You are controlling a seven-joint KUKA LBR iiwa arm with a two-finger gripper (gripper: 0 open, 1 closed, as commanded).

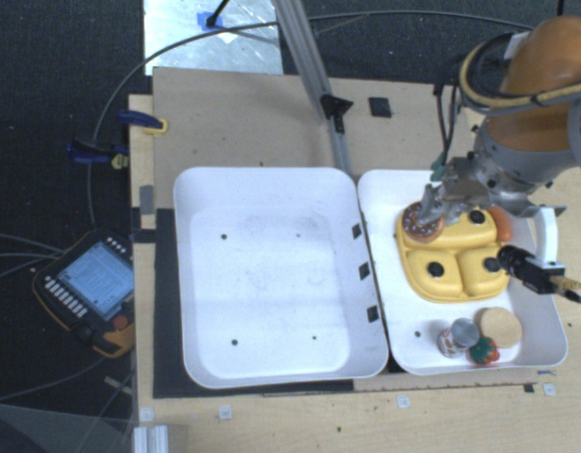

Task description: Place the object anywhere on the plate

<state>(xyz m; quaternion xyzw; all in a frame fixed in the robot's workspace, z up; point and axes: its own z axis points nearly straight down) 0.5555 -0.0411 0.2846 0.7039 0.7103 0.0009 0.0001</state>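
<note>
Fingers: the state cannot be told; the tips are lost against the clutter at the upper left corner of the yellow plate (pixel 456 258), and no grasp can be confirmed.
Gripper (pixel 432 213): seen low over the right bin (pixel 385 281), directly above a round brown sprinkled object (pixel 422 223), apparently a doughnut.
Object position: the brown sprinkled object is seen lying on the plate's upper left section, at its edge, touching or overlapping the rim; whether it rests freely or is held cannot be told.
Plate: a yellow sectioned plate, set in the upper middle of the right bin, with dark spots visible in its sections.
Task progress: judged to be near completion or at the release step, since the object is already over the plate; what is left, as far as can be judged, is a clean release and withdrawal.
Other items: a small metallic can (pixel 457 335), a round tan piece (pixel 501 324) and a green and red item (pixel 483 349) are seen near the bin's lower right corner, well apart from the gripper.
Arm pose: the grey arm (pixel 531 149) is reached in from the right, orange band (pixel 545 50) uppermost, wrist bent down and leftward toward the plate.
Left bin (pixel 262 272): white, beside the right bin, touching along the shared edge.
</note>
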